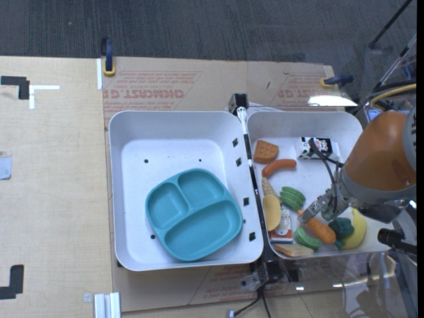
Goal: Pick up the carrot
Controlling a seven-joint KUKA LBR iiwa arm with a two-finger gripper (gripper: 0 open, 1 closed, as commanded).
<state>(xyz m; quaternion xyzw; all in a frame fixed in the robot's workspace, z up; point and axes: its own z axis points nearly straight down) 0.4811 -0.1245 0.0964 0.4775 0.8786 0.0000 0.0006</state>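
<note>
- Carrot [320, 230] lies in the right bin [344, 121], low in its near part, a short orange piece slanting from upper left down to lower right.
- Neighbours crowd it: a green piece [307, 238] touches its lower left side, a dark green one [343, 227] sits just beside it on the right, and a yellow banana shape [358, 228] lies beyond that.
- Gripper [320, 206] hangs just above the carrot's upper end (the orange wrist band covers much of the arm behind it), and whether its fingers stand apart or together I cannot tell; nothing is seen held between them.
- Judgement on the step: this looks like the final approach before a grasp, so the task is not yet done.
- To do it well, the 2 fingers should straddle the carrot across its narrow width, not along its length, so they close on its sides.
- Aim near the middle of the carrot, away from the green piece, or that piece may be pinched along with it.
- Descend straight and low enough to reach the carrot's flanks; a shallow close would likely slip off its rounded top.
- Left bin [126, 197] holds a teal divided plate [193, 213] and plays no part in this step.
</note>
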